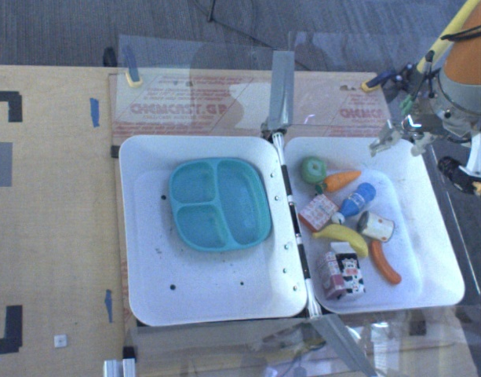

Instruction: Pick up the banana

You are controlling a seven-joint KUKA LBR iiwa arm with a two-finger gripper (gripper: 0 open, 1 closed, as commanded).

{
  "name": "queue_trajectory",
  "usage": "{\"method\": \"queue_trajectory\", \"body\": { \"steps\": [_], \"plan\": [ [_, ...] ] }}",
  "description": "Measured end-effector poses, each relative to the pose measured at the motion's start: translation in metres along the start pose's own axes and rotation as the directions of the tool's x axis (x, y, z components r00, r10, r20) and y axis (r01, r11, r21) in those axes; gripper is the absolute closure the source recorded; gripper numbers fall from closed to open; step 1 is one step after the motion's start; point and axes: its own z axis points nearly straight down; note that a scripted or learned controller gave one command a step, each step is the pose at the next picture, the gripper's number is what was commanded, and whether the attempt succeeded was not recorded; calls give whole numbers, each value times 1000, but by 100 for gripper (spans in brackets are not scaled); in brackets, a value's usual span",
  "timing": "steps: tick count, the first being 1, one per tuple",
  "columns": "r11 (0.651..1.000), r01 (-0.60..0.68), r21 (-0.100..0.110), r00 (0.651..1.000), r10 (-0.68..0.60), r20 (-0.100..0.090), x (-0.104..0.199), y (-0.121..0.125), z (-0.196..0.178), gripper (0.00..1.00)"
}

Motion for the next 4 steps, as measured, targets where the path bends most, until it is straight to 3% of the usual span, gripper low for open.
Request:
{"method": "queue_trajectory", "body": {
  "steps": [1,2,3,4],
  "plan": [
    [999,-54,1,999,54,0,43,-5,50,0],
    [952,-306,3,952,306,0,22,-52,31,0],
    [963,-270,-15,963,270,-1,49,-103,79,0],
    [963,-270,-15,963,270,-1,49,-103,79,0]
  ]
}}
